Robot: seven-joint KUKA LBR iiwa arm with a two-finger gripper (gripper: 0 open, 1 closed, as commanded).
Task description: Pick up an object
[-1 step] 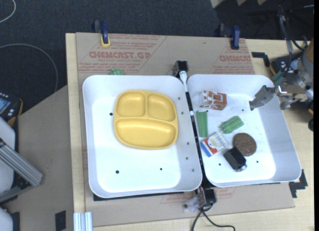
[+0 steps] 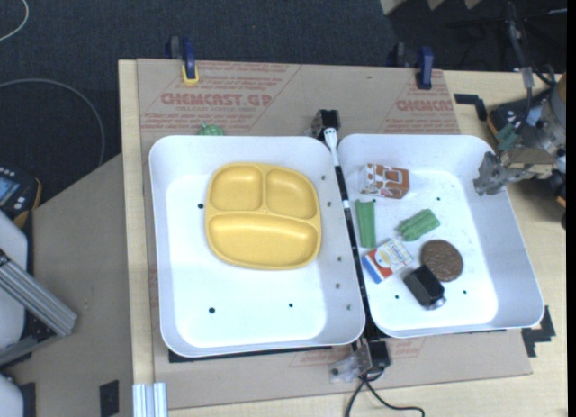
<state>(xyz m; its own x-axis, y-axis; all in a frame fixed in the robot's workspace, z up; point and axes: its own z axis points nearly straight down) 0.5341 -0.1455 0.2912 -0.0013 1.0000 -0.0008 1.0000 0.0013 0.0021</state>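
The right bin holds several small objects: a brown and white carton, a green stick, a ridged green piece, a red, white and blue packet, a brown round disc and a black block. My gripper hangs over the bin's upper right rim, well apart from all of them, with the disc and the ridged piece nearest. Nothing shows in its grasp.
The left bin carries a yellow divided plate. A small green item lies on the board just behind that bin. Two blue clamps stand at the board's far edge. Cables run along the divider between the bins.
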